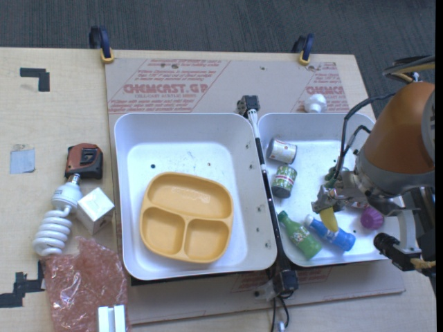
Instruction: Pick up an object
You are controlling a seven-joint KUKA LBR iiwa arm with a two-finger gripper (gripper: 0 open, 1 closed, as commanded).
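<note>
My gripper [332, 198] hangs low in the right bin [304, 126], at its right side, under the grey and orange arm [405, 140]. Just below it lies a yellow object [329, 220], partly covered by the gripper. A blue bottle [332, 234] and a green bottle [297, 231] lie along the bin's front. A purple object [372, 218] sits to the right of the gripper. A silver can [282, 149] and a green-labelled can [284, 180] rest to the gripper's left.
The left bin [138, 151] holds a yellow divided plate [185, 216]. On the bench to the left lie a tape measure [84, 161], a spiral light bulb [59, 216], a white cube [95, 206] and a pink bag [83, 282].
</note>
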